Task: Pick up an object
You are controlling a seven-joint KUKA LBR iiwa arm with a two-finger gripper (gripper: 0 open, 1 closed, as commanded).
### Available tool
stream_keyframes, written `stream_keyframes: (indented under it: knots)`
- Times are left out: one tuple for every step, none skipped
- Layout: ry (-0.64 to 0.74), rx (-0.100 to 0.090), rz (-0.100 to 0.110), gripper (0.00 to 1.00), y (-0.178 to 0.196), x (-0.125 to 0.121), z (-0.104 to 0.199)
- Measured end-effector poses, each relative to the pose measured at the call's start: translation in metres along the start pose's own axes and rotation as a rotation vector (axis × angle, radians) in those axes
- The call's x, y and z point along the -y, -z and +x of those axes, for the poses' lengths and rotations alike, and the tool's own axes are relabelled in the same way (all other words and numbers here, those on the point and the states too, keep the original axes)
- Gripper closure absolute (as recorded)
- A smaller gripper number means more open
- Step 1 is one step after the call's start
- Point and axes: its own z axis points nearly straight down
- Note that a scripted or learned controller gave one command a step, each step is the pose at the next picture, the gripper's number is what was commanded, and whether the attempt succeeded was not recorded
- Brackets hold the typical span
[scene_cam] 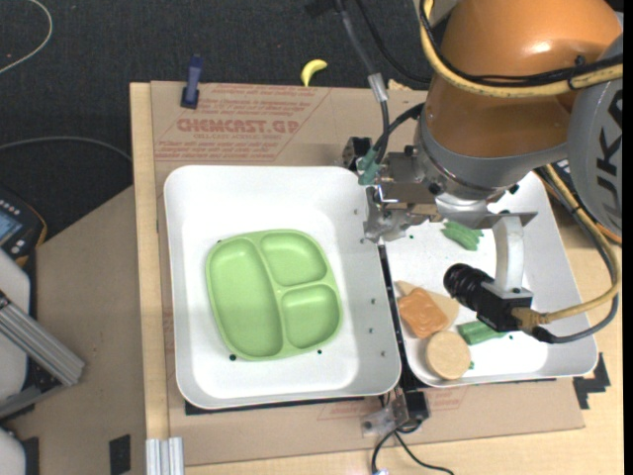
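My gripper (394,211) hangs low over the near-left part of the right bin (566,277), close to the wall between the two bins. The big orange wrist hides most of it. In that bin lie an orange-brown lump (423,312), a tan round disc (445,355), a small green piece (461,234) just right of the gripper, and another green piece (479,332) near the front. A green divided plate (274,292) rests in the left bin (186,228). I see nothing held between the gripper's fingers.
Both bins sit on a brown board (247,122). A blue clip (191,82) is at its back-left edge, and a small yellow thing (314,68) lies behind it. Cables run at the front edge (401,419) and across the dark floor.
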Motion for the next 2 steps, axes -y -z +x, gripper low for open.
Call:
stream_keyframes:
  knots:
    - [-0.004,0.002,0.001,1.0,0.009,-0.001,-0.002]
    - [-0.003,0.002,-0.001,1.0,0.019,-0.002,-0.002]
